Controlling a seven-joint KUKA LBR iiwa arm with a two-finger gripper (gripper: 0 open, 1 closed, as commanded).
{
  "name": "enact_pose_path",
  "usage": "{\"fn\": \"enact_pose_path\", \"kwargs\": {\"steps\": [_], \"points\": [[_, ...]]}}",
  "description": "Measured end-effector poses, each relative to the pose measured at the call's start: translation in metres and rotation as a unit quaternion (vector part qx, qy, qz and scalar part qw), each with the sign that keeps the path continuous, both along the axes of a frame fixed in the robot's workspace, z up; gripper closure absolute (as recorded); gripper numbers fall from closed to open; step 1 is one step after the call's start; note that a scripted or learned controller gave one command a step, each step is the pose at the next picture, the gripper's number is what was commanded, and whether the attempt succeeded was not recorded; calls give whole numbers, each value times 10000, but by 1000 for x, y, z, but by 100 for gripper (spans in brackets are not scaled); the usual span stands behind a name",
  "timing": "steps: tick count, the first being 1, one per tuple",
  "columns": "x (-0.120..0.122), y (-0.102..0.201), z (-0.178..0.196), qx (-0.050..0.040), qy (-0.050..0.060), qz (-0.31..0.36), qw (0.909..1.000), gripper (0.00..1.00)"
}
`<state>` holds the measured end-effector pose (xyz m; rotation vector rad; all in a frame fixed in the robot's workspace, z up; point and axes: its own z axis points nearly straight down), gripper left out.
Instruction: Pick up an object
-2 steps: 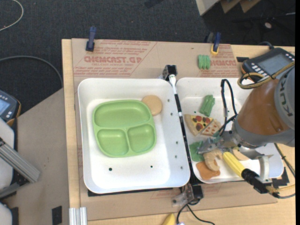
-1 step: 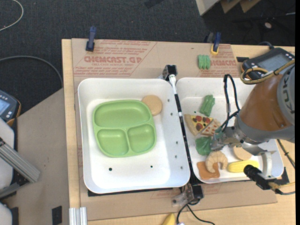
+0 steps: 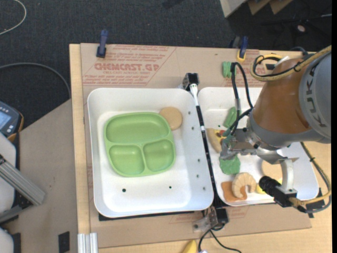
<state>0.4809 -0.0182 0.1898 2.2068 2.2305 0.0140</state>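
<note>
I see the gripper (image 3: 227, 151) low in the right bin (image 3: 210, 100), right above a green object (image 3: 230, 165); I can't tell its state. A tan piece (image 3: 242, 185) lies near the bin's front edge. Left bin (image 3: 100, 141) holds a green divided tray (image 3: 139, 143) and a tan disc (image 3: 171, 117).

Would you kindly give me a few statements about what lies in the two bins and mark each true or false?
1. A green tray lies in the left bin. True.
2. The tray has three compartments. True.
3. The tan disc lies in the right bin. False: it lies in the left bin, at the tray's upper right corner.
4. The arm reaches over the left bin. False: it is over the right bin.
5. Toy food lies at the right bin's near edge. True.
</note>
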Motion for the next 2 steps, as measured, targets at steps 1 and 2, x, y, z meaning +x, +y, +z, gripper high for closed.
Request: {"fn": "enact_pose_path", "kwargs": {"steps": [1, 2], "points": [[0, 74, 74, 3, -1, 1, 10000, 100], [0, 101, 222, 10, -49, -26, 10000, 100]]}}
